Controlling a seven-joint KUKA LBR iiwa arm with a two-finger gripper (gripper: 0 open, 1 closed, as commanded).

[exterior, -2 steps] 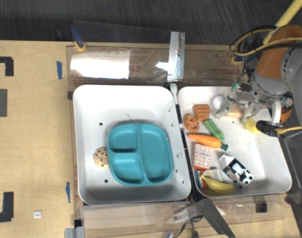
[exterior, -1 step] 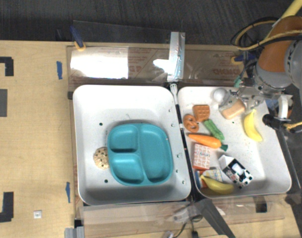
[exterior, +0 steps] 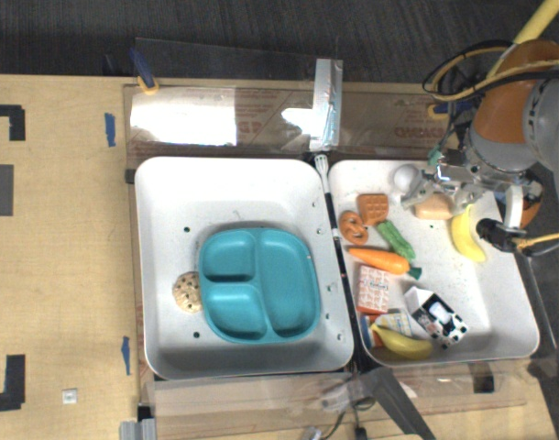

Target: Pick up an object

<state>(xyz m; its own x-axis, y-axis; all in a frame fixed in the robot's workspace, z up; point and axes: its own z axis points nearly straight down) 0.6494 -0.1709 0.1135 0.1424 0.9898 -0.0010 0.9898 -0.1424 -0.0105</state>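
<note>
The arm (exterior: pixel 513 108) reaches in over the far right corner of the right bin (exterior: pixel 509 324), its gripper (exterior: pixel 432 191) hanging low near the bin's far edge. Whether it is released or clenched cannot be told; the metal parts blur together there. Just beneath it lies a pale tan object (exterior: pixel 433 208) (perhaps a bread roll, too indistinct to be sure), touching or nearly touching the gripper.

A yellow banana (exterior: pixel 465 235) lies just beside the tan object, toward the bin's right edge. Near the far left corner of the same bin sit a waffle (exterior: pixel 373 208) and a pretzel (exterior: pixel 353 226), side by side. A green pepper (exterior: pixel 395 240) lies at a slant just inside them, and an orange carrot (exterior: pixel 382 259) stretches across below it. Toward the near edge come a small printed card (exterior: pixel 373 291), a black-and-white carton (exterior: pixel 435 314) and a second banana (exterior: pixel 403 343) along the near wall.

The left bin (exterior: pixel 160 191) holds a teal divided plate (exterior: pixel 258 282) near its middle, with a cookie (exterior: pixel 187 291) touching the plate's left side.
</note>
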